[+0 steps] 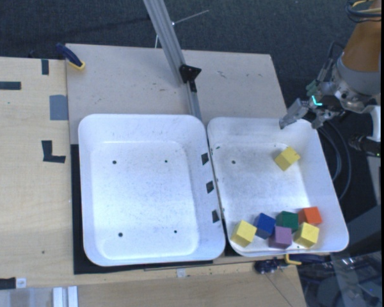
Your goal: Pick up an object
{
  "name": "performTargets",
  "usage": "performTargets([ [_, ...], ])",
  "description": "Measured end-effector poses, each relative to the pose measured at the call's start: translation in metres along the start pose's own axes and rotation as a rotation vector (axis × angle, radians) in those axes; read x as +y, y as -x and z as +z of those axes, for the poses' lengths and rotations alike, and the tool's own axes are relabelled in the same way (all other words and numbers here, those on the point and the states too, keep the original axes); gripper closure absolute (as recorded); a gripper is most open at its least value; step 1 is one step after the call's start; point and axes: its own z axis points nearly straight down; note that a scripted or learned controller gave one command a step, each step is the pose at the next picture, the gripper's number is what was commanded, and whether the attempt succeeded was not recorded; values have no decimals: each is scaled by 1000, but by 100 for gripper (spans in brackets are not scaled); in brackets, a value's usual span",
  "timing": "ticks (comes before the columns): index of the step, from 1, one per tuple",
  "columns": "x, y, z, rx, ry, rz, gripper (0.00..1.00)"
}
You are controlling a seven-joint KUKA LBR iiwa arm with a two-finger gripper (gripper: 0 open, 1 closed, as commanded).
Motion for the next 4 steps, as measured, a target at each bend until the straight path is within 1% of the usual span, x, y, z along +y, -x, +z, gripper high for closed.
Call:
performTargets([
  [1, -3, -11, 56, 2, -5, 0, 0],
  [2, -6, -17, 115, -2, 3, 0, 0],
  [3, 1, -17, 119, -7, 27, -3, 0],
  [4, 1, -17, 111, -9, 29, -3, 100],
])
